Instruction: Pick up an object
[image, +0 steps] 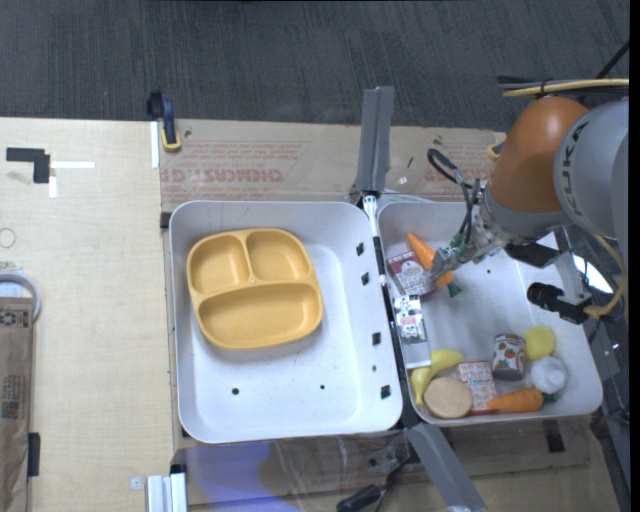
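Note:
My gripper (460, 250) reaches down into the upper part of the right bin (570, 300), below the arm's orange band (530, 165). It hovers right over an orange carrot (422, 251) with a green end, near the bin's left wall. Whether it touches the carrot is hidden by the wrist. A red and white packet (405, 270) lies just left of the carrot.
The left bin (290, 400) holds a yellow divided plate (255, 287). Along the right bin's front lie a white packet (410, 322), a yellow piece (438, 362), a round bun (448, 397), a second carrot (515, 402), a small can (508, 357), a lemon (541, 342) and a white cup (548, 377).

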